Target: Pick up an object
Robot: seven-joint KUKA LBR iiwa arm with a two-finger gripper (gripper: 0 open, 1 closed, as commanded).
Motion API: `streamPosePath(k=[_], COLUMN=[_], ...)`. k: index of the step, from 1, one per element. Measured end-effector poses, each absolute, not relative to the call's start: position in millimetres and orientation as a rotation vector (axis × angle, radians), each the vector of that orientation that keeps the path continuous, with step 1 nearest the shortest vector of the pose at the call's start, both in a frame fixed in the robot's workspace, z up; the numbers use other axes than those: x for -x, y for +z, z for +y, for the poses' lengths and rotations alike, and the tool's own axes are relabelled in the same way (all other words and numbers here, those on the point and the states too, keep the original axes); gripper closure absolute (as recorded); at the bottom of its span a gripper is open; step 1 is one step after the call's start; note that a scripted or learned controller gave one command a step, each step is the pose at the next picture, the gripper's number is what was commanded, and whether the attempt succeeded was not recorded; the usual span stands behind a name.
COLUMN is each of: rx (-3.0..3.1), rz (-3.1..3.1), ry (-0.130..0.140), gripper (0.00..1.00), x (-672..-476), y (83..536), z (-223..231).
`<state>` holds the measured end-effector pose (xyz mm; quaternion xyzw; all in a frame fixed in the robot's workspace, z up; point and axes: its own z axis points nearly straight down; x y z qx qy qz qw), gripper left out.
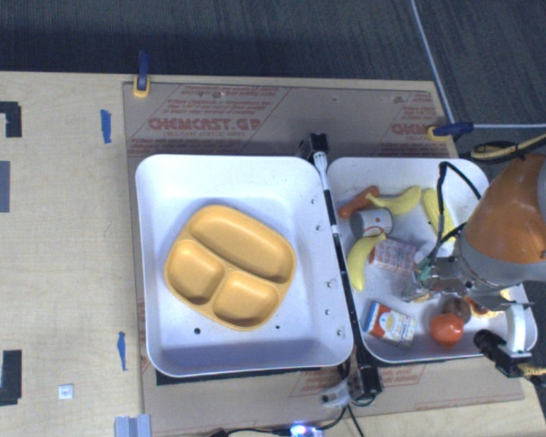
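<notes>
The right bin (396, 165) holds several small objects. A yellow banana (359, 259) lies by its left wall, with two more bananas (405, 200) at the back. A grey can (374, 221) and an orange piece (356, 202) lie near them. A clear packet (393, 258) sits in the middle. A red tomato (447, 329) and a small white and red carton (389, 324) lie at the front. My gripper (434, 280) hangs low over the bin's middle right, just right of the packet and above the tomato, under the orange wrist band (514, 221).
The left bin (155, 185) holds a yellow three-part tray (230, 264). A black divider bar (332, 235) runs between the bins. Cables trail along the bench's right side and front edge. Blue tape marks and clamps sit on the cardboard around the bins.
</notes>
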<state>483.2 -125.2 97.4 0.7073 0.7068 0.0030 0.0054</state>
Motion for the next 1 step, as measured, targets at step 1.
streamPosePath(k=[1], rx=[-2.219], rz=[2.222], ry=[0.003], gripper=[1.0], x=[-505.8], y=[185.1], z=[-45.5])
